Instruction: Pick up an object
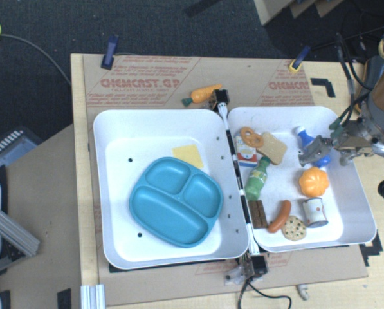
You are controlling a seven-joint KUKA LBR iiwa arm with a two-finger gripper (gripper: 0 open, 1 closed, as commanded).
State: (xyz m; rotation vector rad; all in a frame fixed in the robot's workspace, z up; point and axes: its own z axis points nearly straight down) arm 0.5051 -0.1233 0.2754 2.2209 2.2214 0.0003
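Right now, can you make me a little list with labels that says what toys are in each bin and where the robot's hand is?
left bin: blue divided plate, yellow cheese slice
right bin: pretzel, bread slice, green bottle, orange, sausage, cookie, chocolate bar, small can
hand: over the right bin's upper right part, above the orange, by a blue object
hand holding: cannot tell

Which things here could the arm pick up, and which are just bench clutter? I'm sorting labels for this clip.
Job:
gripper, above the right bin
orange
green bottle
sausage
cookie
pretzel
blue item beside the gripper
blue divided plate
yellow slice

Lying about:
orange-handled clamp behind the bins
blue clamp
brown board
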